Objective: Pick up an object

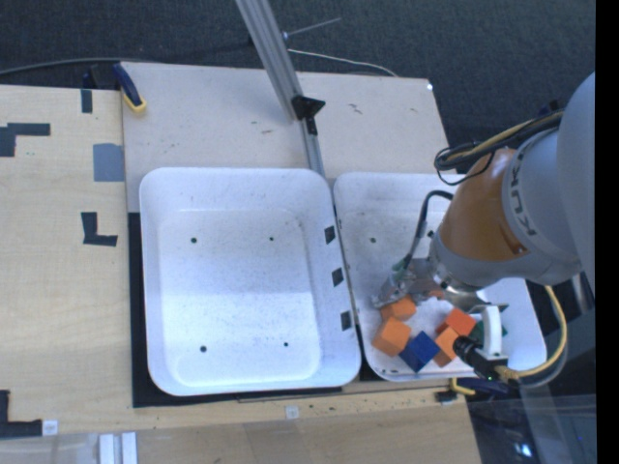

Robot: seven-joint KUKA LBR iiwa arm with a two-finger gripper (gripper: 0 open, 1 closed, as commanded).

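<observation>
Nearest block: a small orange block (398, 308) lies in the right bin (372, 211), toward its front, directly under the tip of the gripper (398, 290). Judging by position, it is the likeliest thing to be picked.
Its look: a squarish block in plain matte orange, with flat faces. It is tilted a little and partly covered by the gripper above it.
Gripper: lowered into the bin and touching or nearly touching that block. I cannot tell how far open it is, and nothing is visibly in its grasp.
Why it sits there: my guess is that the arm came down over the cluster because that is where the objects lie closest together.
Neighbours: a larger orange block (392, 336) sits just in front of the small one, with a blue block (419, 352) touching its right side. Two more orange blocks (456, 323) lie just to the right of these. The pieces crowd one another, which may make a clean grip harder.
Arm: the grey arm (542, 191) with an orange band reaches in from the right and hides the back right part of the bin.
Left bin (232, 187): white and shallow, set side by side with the right one.
Bench (58, 259): pale wood with dark tape marks. A metal rail (266, 37) runs down at a slant to where the bins meet.
</observation>
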